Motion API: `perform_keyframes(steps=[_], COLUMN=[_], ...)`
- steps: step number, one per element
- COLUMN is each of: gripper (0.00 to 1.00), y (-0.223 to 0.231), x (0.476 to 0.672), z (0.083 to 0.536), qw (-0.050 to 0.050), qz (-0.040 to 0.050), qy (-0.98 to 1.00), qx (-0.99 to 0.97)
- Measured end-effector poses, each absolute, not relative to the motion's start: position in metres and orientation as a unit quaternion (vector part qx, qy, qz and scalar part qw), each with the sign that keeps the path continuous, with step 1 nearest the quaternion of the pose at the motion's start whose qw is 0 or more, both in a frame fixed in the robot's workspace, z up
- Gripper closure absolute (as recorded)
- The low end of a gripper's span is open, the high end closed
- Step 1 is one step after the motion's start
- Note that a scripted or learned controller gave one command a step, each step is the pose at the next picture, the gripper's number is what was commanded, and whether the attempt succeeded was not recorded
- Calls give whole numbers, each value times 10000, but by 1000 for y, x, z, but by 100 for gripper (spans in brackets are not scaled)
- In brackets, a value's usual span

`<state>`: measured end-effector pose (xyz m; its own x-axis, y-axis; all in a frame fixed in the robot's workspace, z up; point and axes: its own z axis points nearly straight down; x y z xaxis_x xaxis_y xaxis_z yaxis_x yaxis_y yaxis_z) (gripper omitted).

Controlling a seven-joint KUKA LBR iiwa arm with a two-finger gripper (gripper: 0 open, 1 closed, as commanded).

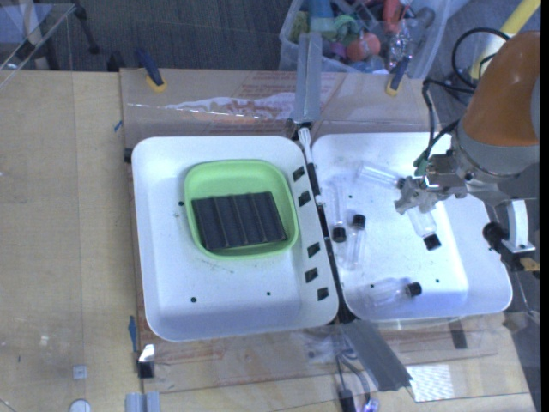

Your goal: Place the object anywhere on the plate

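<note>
A green plate [199, 181] sits in the left bin [163, 256], and a dark ridged block [238, 219] lies flat on it. In the right bin [463, 269] lie several clear vials with black caps. My gripper [414, 194] hangs over the right part of that bin, under the orange band of the arm [506, 84]. One clear vial [423, 227] with its black cap toward the front lies just below the gripper. I cannot make out whether that vial touches the gripper or rests on the bin floor.
More clear vials lie at the bin's back [375, 174], near the divider [341, 230] and at the front [393, 292]. A black-tabbed divider [310, 221] separates the bins. A clear tub of colourful items [364, 15] stands behind them.
</note>
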<state>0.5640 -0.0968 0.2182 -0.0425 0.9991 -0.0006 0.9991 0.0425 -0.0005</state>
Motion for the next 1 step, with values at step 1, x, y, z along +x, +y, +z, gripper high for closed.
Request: perform_keyframes(steps=[1], gripper=[0], y=[-97], x=[564], z=[218], qw=[1], qz=[-3], qy=[7220], qx=[6919])
